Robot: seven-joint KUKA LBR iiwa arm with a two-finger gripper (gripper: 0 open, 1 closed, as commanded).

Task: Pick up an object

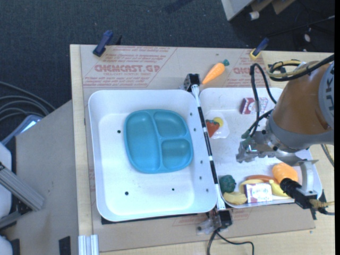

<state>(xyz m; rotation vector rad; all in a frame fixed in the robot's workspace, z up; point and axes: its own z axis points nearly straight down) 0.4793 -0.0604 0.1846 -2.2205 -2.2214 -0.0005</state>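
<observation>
Yellow curved piece [235,197]: lying against the near wall of the right bin [229,155], at the near-left corner.
Pink and white box [258,192]: lying just beside the yellow curved piece, on its right, also along the near wall.
Green lump [227,182]: sitting just behind the yellow curved piece, close to the wall that is dividing the 2 bins.
Orange round piece [284,171]: resting behind the box, near the right end of this near cluster.
Gripper [247,152]: hanging over bare floor in the middle of the right bin, a little beyond the near cluster. Whether it is released or clenched cannot be told from this angle.
Arm [303,110]: reaching in from the right, its orange band showing above the wrist.
Blue plate [158,141]: sitting in the middle of the left bin [106,158], showing 3 compartments.
Small card [214,127]: lying in the right bin beside the dividing wall, carrying red, green and yellow.
Red and white packet [247,106]: lying near the far wall of the right bin.
Carrot [214,72]: lying tilted on the printed board [133,67], just beyond the bins.
Blue clamp [102,43]: gripping the board's far edge.
</observation>
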